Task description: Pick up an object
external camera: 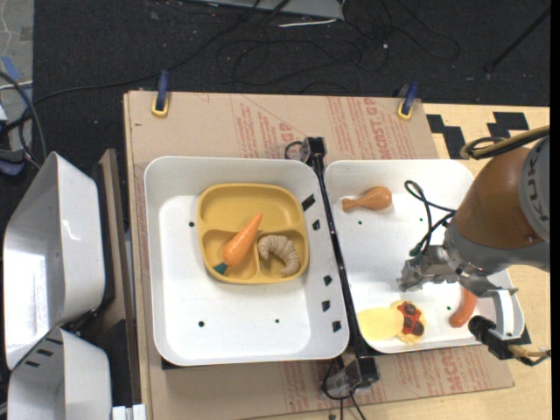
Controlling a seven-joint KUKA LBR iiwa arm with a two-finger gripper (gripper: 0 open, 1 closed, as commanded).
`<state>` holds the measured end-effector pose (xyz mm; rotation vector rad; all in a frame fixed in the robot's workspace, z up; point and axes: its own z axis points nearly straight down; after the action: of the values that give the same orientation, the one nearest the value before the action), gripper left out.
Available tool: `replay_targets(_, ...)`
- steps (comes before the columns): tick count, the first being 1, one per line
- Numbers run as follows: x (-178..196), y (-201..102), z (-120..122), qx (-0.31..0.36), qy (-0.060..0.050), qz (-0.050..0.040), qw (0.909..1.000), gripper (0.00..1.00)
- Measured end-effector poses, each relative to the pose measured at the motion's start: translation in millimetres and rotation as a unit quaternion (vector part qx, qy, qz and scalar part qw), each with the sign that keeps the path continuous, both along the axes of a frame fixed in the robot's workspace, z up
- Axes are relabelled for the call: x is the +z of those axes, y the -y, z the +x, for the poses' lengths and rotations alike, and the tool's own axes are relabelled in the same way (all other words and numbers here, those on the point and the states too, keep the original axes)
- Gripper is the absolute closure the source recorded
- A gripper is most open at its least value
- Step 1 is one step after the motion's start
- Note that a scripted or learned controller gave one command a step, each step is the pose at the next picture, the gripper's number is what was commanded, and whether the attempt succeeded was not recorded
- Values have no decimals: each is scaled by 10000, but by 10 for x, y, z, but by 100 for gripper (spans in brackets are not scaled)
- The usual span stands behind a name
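My gripper [422, 275] hangs low over the right bin [385, 234], near its middle front. Just below it a yellow slice with red and dark bits [395, 320] lies at the bin's front edge. An orange sausage [463, 308] rests to the gripper's right, partly under the arm. A toy chicken drumstick [368, 200] lies at the back of the right bin. In the left bin [175, 269] a yellow divided plate [210, 208] holds a carrot [242, 239] and a pale shrimp [281, 252].
The arm's orange wrist band [503, 204] covers the right bin's right side. A black cable [422, 201] loops over the bin behind the gripper. The black divider [331, 252] runs between the bins. White containers [48, 243] stand to the far left.
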<state>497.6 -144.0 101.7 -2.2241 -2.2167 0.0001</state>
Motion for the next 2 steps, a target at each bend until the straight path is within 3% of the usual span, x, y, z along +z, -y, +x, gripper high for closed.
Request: replay_targets(2, 1094, -86, -45, 35, 40, -14, 10000, 100)
